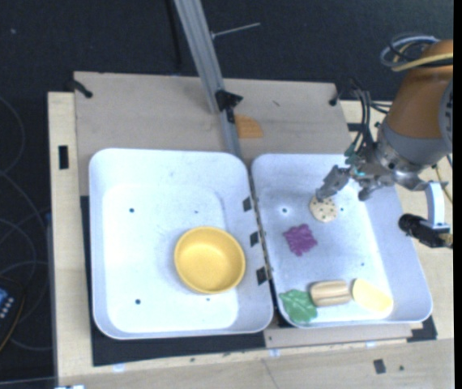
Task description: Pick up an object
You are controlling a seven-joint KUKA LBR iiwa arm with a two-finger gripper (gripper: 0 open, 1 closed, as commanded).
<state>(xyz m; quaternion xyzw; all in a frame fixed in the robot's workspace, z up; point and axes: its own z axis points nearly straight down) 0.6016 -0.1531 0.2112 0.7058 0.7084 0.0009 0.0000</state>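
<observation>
Left bin [117, 185]: yellow bowl [209, 258]. Right bin [393, 241]: purple piece [300, 239] at centre; green item [297, 304], tan cylinder [330, 292] and yellow disc [372, 296] along the near wall. Gripper [328, 193] hangs just above the speckled beige disc [323, 210]; its state cannot be told.

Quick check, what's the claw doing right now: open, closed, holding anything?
Claw: hanging just above the small round beige disc in the right bin; open or closed cannot be told, and nothing visibly between its fingers.
</observation>
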